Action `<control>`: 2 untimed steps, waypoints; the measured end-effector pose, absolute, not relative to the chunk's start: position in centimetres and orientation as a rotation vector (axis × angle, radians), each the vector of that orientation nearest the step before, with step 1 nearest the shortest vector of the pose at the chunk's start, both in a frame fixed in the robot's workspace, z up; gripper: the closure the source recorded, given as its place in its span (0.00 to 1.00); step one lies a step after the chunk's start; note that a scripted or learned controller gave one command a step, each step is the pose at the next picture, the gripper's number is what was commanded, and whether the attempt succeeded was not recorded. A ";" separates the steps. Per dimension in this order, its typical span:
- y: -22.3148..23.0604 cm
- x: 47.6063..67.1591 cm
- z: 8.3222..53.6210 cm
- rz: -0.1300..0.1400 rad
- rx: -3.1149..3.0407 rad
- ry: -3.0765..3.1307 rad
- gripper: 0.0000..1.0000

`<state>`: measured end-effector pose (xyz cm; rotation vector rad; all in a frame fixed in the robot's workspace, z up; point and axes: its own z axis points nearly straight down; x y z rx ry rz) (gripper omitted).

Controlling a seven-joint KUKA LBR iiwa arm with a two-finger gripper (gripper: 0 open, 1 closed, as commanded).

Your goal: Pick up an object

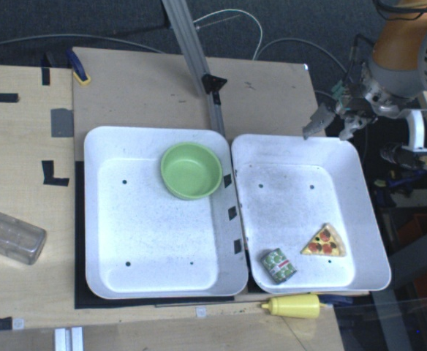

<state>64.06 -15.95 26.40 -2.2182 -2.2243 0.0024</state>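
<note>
1. Claw (332, 126) sits at the upper right, over the far rim of the right bin (367, 210), on a grey arm with an orange band (402, 46) above the wrist. Two thin grey fingers (316, 125) slant down toward the bin corner; released, spread apart, nothing between them.
2. Right bin: shallow, white, rounded corners, speckled matte floor. It lies directly below and toward the camera from the claw.
3. Pizza slice (325, 241): flat triangular toy, tan crust edge, red and yellow topping. It lies on the right bin's floor, well apart from the claw, toward the near side.
4. Green packet (278, 265): small blocky item with a green and white printed pattern, tilted. It sits just left of the pizza slice near the bin's near wall, well apart from the claw.
5. Left bin (104, 218): same white shallow form, touching the right bin along its side, left of the claw.
6. Green bowl (191, 170): round, smooth, pale green, upright. It rests at the far part of the left bin, well to the claw's left.
7. Yellow bottle (294, 306): smooth plastic, lying on its side on the table (126, 86) just outside the right bin's near rim.
8. Clear cylinder (9, 234): transparent, ribbed, lying flat on the table far left of the claw.
9. Metal pole (188, 35): grey, slanted, rising behind the bins, left of the claw.
</note>
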 end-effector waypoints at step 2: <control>-16.8 64.3 21.4 0.008 -2.217 -2.220 0.00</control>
